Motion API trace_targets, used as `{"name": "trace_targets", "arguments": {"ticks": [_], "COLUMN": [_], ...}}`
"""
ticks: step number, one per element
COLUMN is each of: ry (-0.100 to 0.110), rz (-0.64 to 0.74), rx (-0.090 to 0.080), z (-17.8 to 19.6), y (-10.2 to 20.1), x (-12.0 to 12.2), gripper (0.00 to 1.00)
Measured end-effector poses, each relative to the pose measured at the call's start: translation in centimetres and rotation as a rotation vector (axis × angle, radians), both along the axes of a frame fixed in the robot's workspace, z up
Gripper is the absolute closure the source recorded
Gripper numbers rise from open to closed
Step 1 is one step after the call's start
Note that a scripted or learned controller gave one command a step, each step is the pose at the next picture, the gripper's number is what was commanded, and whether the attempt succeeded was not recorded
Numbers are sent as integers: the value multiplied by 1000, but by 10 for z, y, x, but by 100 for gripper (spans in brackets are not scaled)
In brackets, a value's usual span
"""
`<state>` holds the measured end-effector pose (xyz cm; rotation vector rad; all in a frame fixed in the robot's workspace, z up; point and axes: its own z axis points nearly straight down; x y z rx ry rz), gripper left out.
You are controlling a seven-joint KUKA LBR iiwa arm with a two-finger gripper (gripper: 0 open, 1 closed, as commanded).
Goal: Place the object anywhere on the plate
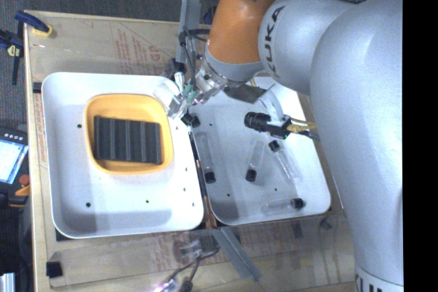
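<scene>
Arm (328, 58) over right bin (311, 205); pincer (179, 102) at plate (130, 133) rim, state unclear.

Bright, even overhead light; soft shadows, slight blur.

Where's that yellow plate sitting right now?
In the camera view, the yellow plate lies in the left white bin, toward its upper half, with a dark ribbed insert in its middle. The gripper is at the plate's upper right corner.
</scene>
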<state>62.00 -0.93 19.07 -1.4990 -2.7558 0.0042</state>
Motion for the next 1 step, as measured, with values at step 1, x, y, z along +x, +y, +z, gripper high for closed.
{"name": "trace_targets", "arguments": {"ticks": [1], "ry": [-1], "rz": [-1], "rx": [0], "z": [0], "y": [0], "x": [0], "gripper": [0]}}
